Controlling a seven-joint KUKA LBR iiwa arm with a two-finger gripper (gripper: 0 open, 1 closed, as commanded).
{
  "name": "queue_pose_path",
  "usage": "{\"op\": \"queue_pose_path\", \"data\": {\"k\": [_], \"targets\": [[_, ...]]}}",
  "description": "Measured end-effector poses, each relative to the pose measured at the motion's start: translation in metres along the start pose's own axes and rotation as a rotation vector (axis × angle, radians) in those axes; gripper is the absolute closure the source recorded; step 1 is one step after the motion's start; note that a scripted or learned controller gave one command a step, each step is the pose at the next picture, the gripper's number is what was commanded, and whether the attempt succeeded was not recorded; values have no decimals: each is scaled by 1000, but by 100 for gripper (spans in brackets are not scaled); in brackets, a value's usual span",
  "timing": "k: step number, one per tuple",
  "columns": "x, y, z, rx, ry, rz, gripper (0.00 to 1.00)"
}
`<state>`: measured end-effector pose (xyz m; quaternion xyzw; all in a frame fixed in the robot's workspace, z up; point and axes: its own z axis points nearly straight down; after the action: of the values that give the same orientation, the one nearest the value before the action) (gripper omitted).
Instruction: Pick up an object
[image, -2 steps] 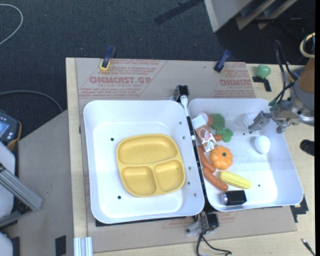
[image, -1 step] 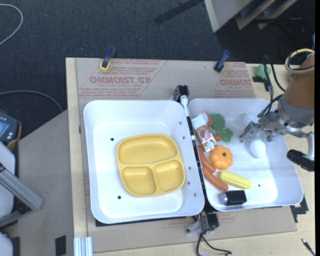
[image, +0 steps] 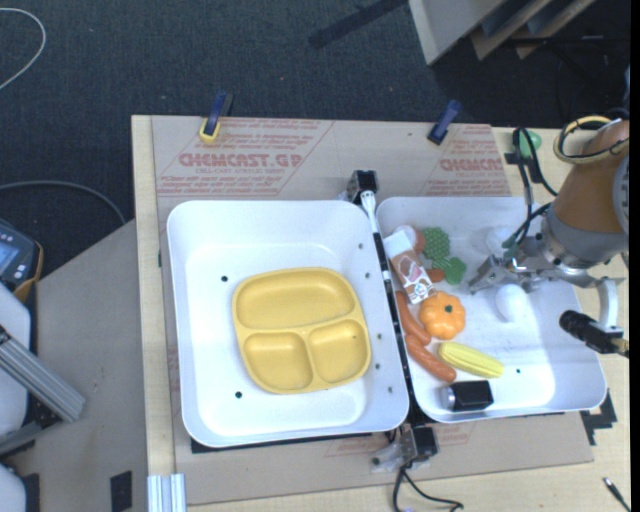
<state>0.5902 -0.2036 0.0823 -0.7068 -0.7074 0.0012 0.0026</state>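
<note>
The right bin (image: 565, 395) holds an orange toy pumpkin (image: 443, 316), a yellow corn cob (image: 470, 359), an orange carrot-like stick (image: 424, 352), a green leafy piece (image: 441, 252), a white and red packet (image: 407, 264) and a black block (image: 468, 395). A small white rounded object (image: 510, 301) lies in the bin's right half. My gripper (image: 512, 272) hangs just above that white object, on the grey arm with the orange band (image: 590, 195). Nothing shows lifted off the bin floor.
The left bin (image: 200, 300) carries a yellow divided plate (image: 298, 328). Clamps (image: 213, 118) (image: 444, 122) pin the cardboard sheet at the back. A black arm part (image: 590, 332) sticks out over the right bin's right edge.
</note>
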Motion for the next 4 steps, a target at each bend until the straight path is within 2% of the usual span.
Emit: {"op": "queue_pose_path", "data": {"k": [1,2,3,4], "targets": [[-1,2,-14,-7,-3,0,100],[4,-3,-61,-12,-4,0,100],[4,8,-119,-12,-5,-1,100],[3,9,-145,-11,-4,0,100]]}}
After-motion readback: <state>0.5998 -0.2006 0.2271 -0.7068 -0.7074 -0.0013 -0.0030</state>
